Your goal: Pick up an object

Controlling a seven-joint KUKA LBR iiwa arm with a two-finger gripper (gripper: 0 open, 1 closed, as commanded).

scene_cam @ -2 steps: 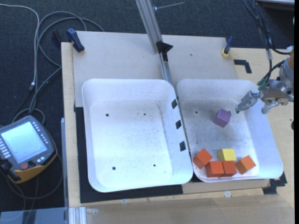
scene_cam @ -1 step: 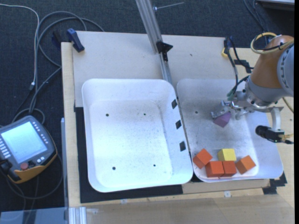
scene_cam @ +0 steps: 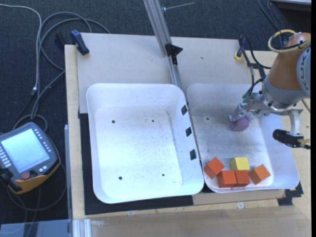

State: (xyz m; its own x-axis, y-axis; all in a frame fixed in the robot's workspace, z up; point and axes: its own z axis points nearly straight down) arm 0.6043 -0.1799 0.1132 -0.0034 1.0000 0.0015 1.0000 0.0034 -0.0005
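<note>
Even, fairly bright light is falling from overhead, washing the left bin (scene_cam: 136, 137) almost flat white. Around that bin, shadows are staying soft and short, darkest under its near rim. Fine grain and compression are softening every edge. Right of the bin, the orange-banded arm (scene_cam: 289, 68) is looking slightly smeared. No hard glare is showing anywhere.

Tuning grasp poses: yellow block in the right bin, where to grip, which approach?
Judgement only: come straight down on the yellow block and pinch its left and right faces. Its top is exposed, but orange blocks crowd its near side, so a front-to-back pinch would likely collide.
</note>
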